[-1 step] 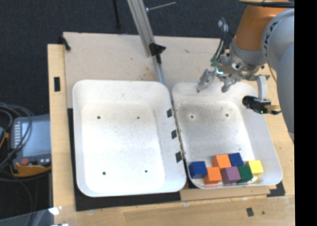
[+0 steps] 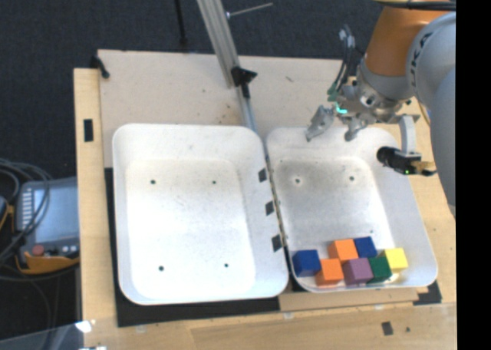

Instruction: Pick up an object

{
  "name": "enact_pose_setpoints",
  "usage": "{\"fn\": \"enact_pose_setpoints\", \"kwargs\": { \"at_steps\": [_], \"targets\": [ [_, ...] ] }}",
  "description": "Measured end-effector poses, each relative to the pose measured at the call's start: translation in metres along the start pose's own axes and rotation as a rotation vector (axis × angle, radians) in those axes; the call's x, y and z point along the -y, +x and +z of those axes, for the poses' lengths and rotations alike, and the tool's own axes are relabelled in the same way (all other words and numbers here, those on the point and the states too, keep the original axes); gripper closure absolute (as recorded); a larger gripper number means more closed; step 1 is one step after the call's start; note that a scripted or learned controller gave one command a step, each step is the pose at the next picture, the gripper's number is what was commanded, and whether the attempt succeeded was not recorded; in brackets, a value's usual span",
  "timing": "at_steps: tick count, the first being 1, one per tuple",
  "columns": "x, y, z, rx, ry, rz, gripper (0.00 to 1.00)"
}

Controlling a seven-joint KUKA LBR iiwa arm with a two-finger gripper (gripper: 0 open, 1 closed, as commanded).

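Observation:
Several small coloured blocks lie bunched in the near corner of the right bin: a blue block, two orange blocks, a purple block, a green block, a yellow block and another blue one. My gripper hangs over the far rim of the right bin, well away from the blocks. Its two fingers stand apart, open, with nothing between them.
The left bin sits beside the right one, with dark clips along the shared edge. A slanted aluminium post rises behind the bins. A control pendant and cables lie off the bench at the left.

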State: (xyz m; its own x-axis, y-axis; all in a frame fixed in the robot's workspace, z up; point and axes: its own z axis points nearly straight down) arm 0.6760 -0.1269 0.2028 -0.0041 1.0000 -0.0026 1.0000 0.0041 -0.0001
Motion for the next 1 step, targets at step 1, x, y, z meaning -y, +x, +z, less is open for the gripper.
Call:
{"fn": "enact_pose_setpoints", "kwargs": {
  "at_steps": [1],
  "targets": [
    [-0.0015,-0.0007,0.0415,0.000,0.003,-0.001,0.00]
  ]
}}
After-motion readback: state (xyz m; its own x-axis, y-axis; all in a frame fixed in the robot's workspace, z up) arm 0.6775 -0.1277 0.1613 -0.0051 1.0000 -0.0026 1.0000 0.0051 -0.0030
